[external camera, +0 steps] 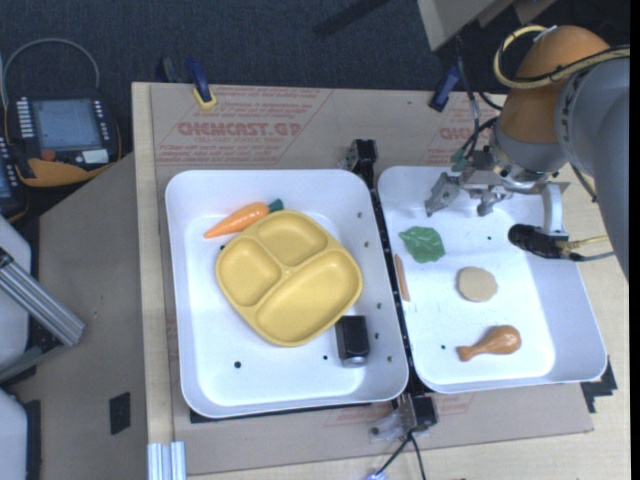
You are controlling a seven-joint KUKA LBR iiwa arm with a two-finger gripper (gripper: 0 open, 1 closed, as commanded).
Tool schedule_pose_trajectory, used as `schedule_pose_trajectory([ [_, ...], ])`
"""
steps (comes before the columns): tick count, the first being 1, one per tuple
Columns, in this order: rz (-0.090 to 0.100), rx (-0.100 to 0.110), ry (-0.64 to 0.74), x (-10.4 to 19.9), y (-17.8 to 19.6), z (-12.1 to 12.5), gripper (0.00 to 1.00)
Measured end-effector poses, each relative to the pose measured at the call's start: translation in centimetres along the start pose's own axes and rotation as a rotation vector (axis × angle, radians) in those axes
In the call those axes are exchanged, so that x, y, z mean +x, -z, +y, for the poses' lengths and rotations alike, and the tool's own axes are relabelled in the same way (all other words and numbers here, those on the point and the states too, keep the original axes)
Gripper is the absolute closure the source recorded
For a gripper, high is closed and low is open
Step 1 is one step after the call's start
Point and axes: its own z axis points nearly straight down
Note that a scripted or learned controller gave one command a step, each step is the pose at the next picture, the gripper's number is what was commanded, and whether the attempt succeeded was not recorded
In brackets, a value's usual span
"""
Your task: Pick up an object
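My gripper (pixel 462 200) hangs over the back of the right bin (pixel 570 308), fingers spread open with nothing between them. Just in front of it and slightly left lies a green leaf (pixel 422 244). A round tan cookie (pixel 477 284) sits nearer the bin's middle, and a brown chicken drumstick (pixel 490 344) lies toward the front. A thin orange-brown stick (pixel 400 276) rests along the bin's left wall.
The left bin (pixel 190 298) holds a yellow divided plate (pixel 290 278), an orange carrot (pixel 237 219) behind it and a black block (pixel 351 337) at its front right. The arm reaches in from the upper right.
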Motion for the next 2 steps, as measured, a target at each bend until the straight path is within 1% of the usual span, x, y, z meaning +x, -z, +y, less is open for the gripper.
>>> schedule_pose_trajectory([
  [1,0.0,0.0,0.0,0.1,-2.7,0.0,0.0],
  [2,-0.001,-0.005,0.001,0.1,-1.4,0.1,1.0],
])
